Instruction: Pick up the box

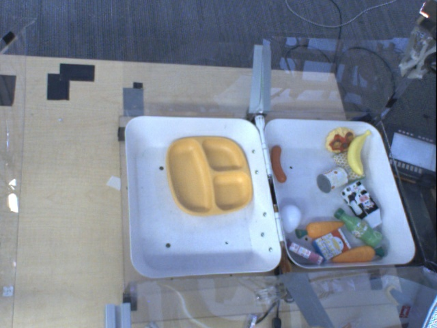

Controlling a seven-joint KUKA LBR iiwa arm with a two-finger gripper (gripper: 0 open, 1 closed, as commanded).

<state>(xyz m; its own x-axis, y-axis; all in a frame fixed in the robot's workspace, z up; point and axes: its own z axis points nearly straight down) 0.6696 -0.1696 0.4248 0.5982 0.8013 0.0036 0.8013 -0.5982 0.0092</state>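
**Box is sitting in the crowded bin, nothing's touching it yet**

The cow-print box (360, 200) is lying in the right bin (399, 203), just beside the can (332, 180) and the one green bottle (360, 229). Everything's looking dumped loose, which is probably why it's sitting crooked. I'm counting two carrots (324, 229), one banana (356, 152) and one sausage (278, 164). An orange carton (332, 243) might be a second box, the picture's too fuzzy to tell. The left bin (147, 203) is holding one yellow tray (208, 174). I can't tell whether the hand is clenched or released.
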